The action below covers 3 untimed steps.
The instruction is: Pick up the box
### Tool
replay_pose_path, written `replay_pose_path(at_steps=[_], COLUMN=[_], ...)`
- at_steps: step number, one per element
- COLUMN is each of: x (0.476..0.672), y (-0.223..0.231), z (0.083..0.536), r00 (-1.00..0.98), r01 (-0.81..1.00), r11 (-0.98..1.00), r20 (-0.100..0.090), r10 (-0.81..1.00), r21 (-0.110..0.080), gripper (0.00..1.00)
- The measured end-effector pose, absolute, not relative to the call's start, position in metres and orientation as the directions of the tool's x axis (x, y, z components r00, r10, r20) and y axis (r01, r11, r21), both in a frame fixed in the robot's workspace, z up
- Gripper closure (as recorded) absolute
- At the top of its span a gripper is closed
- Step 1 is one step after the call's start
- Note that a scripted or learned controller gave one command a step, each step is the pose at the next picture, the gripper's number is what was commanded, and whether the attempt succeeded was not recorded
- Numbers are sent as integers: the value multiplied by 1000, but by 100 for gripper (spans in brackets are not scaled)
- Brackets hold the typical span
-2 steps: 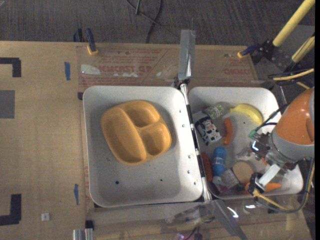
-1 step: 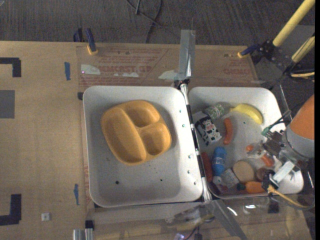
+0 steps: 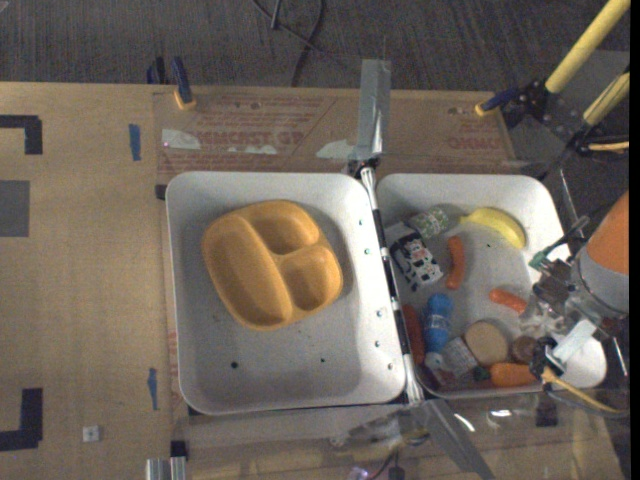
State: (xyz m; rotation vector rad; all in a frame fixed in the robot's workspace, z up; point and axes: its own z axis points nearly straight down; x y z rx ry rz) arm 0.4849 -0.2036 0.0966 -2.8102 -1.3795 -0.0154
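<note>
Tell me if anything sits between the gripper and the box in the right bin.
Yes. The gripper is at the bin's right edge, and the box lies near the left wall. Between them lie an orange sausage-shaped piece, a small orange piece and a blue bottle.

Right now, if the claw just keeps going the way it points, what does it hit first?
The claw hangs over the right bin's right end, seemingly pointing down. Straight on, it would probably meet the brown round piece or the orange carrot-like piece beside it. Depth is unclear from this slant. The patterned box lies well off that line.
</note>
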Motion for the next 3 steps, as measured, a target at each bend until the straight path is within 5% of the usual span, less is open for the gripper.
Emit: replay_pose_path(at_steps=[1, 2, 3], x=[482, 483, 481], y=[-122, -122, -158], z=[88, 88, 87], r00=[649, 649, 672], r01=[761, 761, 740], r11=[-649, -649, -672], r20=[4, 6, 4], r10=[761, 761, 740], r21=[6, 10, 5], gripper=[100, 0, 0])
